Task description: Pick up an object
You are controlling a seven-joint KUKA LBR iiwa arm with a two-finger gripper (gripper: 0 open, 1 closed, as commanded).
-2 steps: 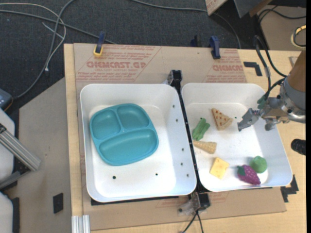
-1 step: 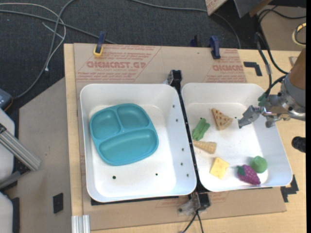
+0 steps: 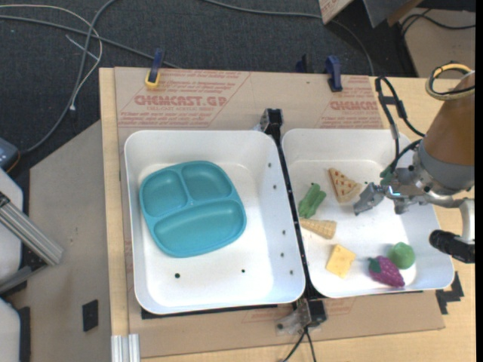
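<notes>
Clearly the jaws are standing apart with nothing between them: the gripper (image 3: 383, 200) is hanging in the right bin (image 3: 355, 140), its two grey fingers (image 3: 367, 203) spread over bare white floor, and no toy is sitting in the gap. Just beside the fingers, toward the bins' shared wall, the waffle-patterned wedge (image 3: 343, 185) is lying nearest, close to the near fingertip; whether they are touching is hard to tell. Further out, the green leafy piece (image 3: 311, 200) and the cream cone-shaped piece (image 3: 318, 228) are lying near the divider, while the yellow cheese block (image 3: 340, 261), the purple grapes (image 3: 386, 271) and the green round toy (image 3: 402, 254) are sitting toward the bin's near edge. Across the divider, the left bin (image 3: 143, 151) is holding a teal divided plate (image 3: 192, 207), well apart from the arm.

Judging by this, the pick is not yet made: the arm is lowered among the objects, but closing on one and lifting it are both left.
</notes>
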